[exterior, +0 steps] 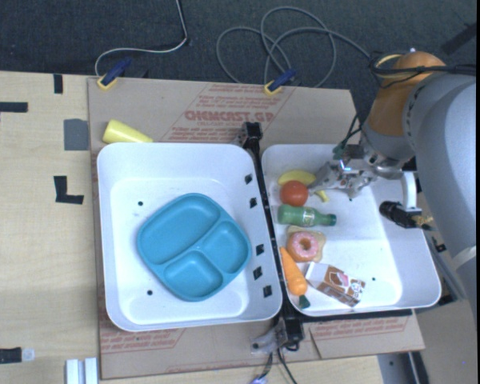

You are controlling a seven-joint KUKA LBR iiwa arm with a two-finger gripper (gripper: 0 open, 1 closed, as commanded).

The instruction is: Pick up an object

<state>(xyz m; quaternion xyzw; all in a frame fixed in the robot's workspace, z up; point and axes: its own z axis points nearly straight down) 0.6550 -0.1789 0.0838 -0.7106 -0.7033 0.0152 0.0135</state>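
Toy food is gathered along the left side of the right bin (412, 274), while the left bin (120, 214) is occupied by a blue divided plate (194, 246). Both white bins are set side by side on a cardboard sheet (216, 118) laid over the surface (32, 238).

In the right bin, a yellow banana (298, 178) is seen at the top of the group, with a red tomato (294, 193) just below and touching it. A green bottle (305, 216) is laid on its side beneath the tomato, its cap pointed right. A pink-iced doughnut (306, 246) is placed below the bottle, an orange carrot (294, 273) is laid along the left wall with its green end toward the near edge, and a brown and white packet (334, 284) is set beside the carrot near the bin's front.

The grey arm (452, 158) with its orange band (390, 106) is reached in from the right, and the claw (346, 179) is held low over the upper part of the right bin, just right of the banana and tomato, apart from them. Whether the claw is spread or pressed together cannot be told; nothing is seen pinched in it.

A yellow wedge-shaped block (126, 132) is left on the cardboard just beyond the left bin's far corner. White and grey cables (280, 46) are looped over the dark floor behind.
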